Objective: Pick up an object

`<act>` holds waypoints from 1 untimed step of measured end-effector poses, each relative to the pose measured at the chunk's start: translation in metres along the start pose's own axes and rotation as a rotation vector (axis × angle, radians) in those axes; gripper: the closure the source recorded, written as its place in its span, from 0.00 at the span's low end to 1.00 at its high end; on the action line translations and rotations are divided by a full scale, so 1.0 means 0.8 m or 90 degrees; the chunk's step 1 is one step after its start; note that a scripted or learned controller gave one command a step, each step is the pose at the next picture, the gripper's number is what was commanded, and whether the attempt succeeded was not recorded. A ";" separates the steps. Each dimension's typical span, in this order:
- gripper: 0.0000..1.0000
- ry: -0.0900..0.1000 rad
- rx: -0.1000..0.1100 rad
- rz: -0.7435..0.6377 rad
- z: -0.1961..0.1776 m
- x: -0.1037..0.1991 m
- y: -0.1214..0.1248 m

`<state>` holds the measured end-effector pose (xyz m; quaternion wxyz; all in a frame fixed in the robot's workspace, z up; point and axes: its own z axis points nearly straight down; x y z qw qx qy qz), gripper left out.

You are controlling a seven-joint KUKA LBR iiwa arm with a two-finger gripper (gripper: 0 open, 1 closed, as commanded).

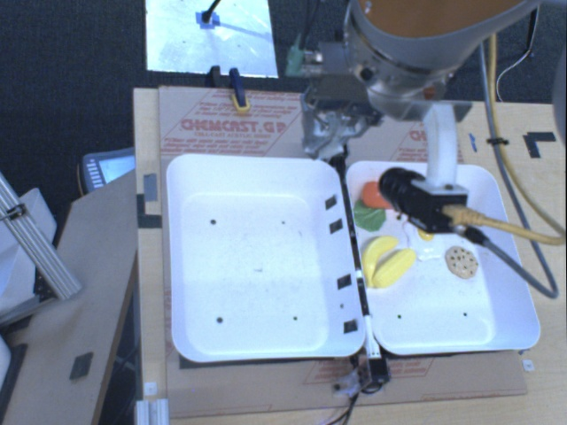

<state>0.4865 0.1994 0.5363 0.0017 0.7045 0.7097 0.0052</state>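
from the one camera above the bench, much of me is cut off: my grey arm with its orange band (425, 7) swells out of the top edge, and only its lower end comes into sight. my claw (330, 142) hangs at the far rim where the two bins meet, a cluster of grey metal parts too tangled and dark for me to tell how it stands, and i see nothing caught in it. a black cylindrical camera-like unit on a white bracket (416, 197) juts over the shallow white right bin (496, 326) and hides part of what lies there. half covered by it are an orange-red rounded object (376, 196) and a green leaf-shaped piece (368, 217); a small yellow bit (426, 235) peeks out under it, too little to name. in the open lie a pair of yellow banana-shaped pieces (388, 261) near the dividing wall, and a round tan biscuit with dark specks (461, 261) to their right. all these objects lie in the right bin's far half, nearer the camera than my claw and to its right, apart from it. the shallow white left bin (257, 264) shows a bare floor with dark dots. a yellow cable (514, 228) trails off right.
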 end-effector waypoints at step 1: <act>1.00 -0.006 0.013 0.005 0.185 0.003 0.010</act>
